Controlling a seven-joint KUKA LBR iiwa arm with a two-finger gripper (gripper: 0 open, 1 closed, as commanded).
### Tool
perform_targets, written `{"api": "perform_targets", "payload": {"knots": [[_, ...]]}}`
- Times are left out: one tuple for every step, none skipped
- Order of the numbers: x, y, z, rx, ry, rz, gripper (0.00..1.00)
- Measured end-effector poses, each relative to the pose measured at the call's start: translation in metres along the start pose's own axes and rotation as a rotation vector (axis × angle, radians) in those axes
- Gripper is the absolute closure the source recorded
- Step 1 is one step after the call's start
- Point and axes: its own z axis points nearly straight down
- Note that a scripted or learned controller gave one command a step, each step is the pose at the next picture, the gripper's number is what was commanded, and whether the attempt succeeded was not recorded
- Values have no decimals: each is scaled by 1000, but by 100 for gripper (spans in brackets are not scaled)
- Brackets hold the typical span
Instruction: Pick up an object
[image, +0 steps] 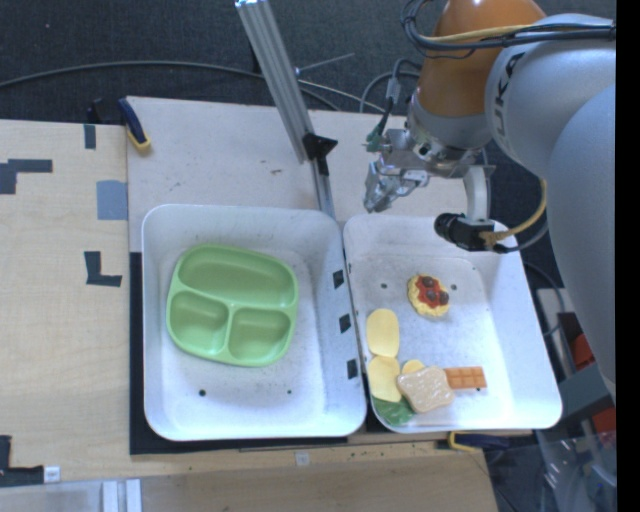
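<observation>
The gripper hangs over the far rim of the right bin; whether it is released or clenched I cannot tell. In that bin lie a small pizza-like toy, two yellow oval pieces, a slice of toy bread and an orange wafer. The left bin bears a green divided plate.

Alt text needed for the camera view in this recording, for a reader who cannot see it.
A grey and orange robot arm reaches in from the right, its gripper above the far edge of the right bin, which holds toy food: a pizza, yellow slices, toast and a wafer. The left bin holds a green divided plate.
</observation>
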Motion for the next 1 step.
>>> {"api": "perform_targets", "payload": {"knots": [[58, -9, 18, 2, -1, 0, 100]]}}
